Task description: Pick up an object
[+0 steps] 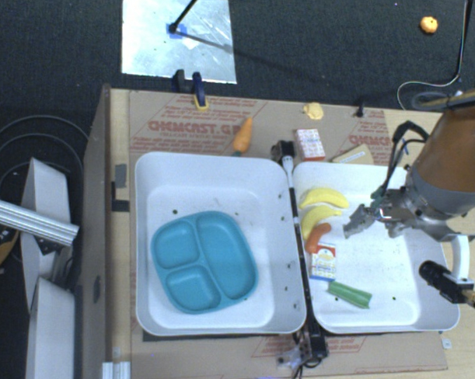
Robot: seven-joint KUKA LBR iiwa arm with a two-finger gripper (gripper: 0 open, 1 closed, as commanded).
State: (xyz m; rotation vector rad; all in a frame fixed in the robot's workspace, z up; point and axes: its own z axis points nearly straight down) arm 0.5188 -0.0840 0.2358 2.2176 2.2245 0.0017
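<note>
Over the right bin [389, 314], just right of the bananas [321, 207], hangs the gripper [359, 222]; jaws parted, nothing between them. We judge approach under way. Next: drop onto one item. Likeliest is the sausage [317, 235], below the bananas, long axis slanting upper-right to lower-left.

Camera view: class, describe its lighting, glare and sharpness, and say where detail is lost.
Camera view: even overhead light, soft shadows only; the foil sheet on the dark floor glares; the white bins look bright but keep their edges; the blue tray and bananas are fairly sharp; the gripper is slightly blurred, its fingers hard to read.
</note>
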